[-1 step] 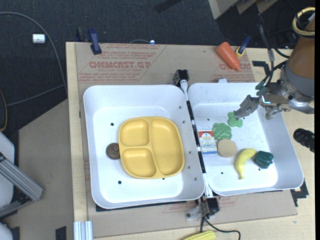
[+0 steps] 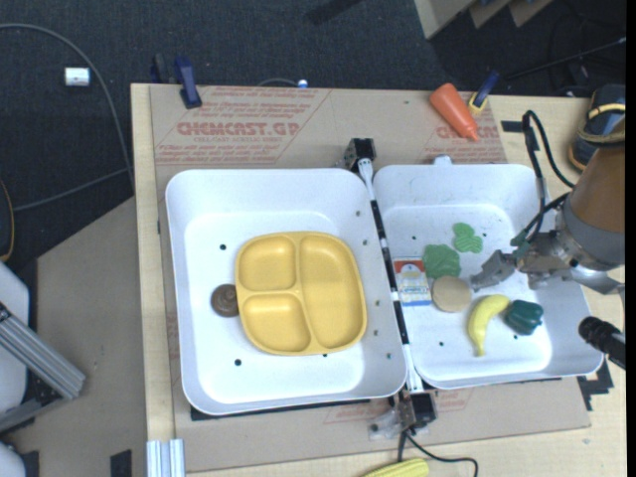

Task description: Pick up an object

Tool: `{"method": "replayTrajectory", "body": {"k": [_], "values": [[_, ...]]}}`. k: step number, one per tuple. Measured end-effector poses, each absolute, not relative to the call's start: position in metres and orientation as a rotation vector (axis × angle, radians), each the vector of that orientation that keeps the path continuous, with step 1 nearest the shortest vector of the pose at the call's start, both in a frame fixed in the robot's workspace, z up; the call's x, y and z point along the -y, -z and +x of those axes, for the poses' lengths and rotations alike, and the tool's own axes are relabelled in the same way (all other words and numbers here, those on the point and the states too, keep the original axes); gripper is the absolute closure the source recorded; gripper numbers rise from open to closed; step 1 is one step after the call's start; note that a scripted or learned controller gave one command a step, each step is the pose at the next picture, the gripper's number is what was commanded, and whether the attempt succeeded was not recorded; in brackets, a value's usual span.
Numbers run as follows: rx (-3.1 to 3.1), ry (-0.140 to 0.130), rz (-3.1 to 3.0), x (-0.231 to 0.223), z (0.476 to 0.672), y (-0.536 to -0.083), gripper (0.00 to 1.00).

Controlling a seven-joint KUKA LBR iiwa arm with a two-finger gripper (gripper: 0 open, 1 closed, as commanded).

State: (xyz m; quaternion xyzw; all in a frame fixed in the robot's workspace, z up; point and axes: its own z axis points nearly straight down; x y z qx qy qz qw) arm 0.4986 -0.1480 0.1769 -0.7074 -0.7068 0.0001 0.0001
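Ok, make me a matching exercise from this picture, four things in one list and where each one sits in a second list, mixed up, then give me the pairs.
Things:
1. yellow divided plate
2. banana
3. brown round piece
4. orange carrot

Places:
A. on the bench beyond the bins
B. in the right bin, beside a dark green item
C. middle of the left bin
D. in the left bin, at the plate's left edge

Pairs: 1-C, 2-B, 3-D, 4-A

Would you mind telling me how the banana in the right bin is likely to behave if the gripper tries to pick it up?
The banana looks like smooth toy plastic, so probably stiff, light and somewhat slippery. Being curved, it may pivot or slide rather than roll if nudged.
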Motion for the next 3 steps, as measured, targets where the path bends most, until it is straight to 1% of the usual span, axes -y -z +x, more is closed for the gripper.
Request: {"method": "replayTrajectory", "body": {"k": [1,2,3], "values": [[2.219,-0.001,-2.221,0.148,0.479,-0.094,0.0],[2.221,0.001,-2.223,0.148,0.479,-0.104,1.0],[2.223,0.001,-2.22,0.053,0.505,-0.185,1.0]]}}
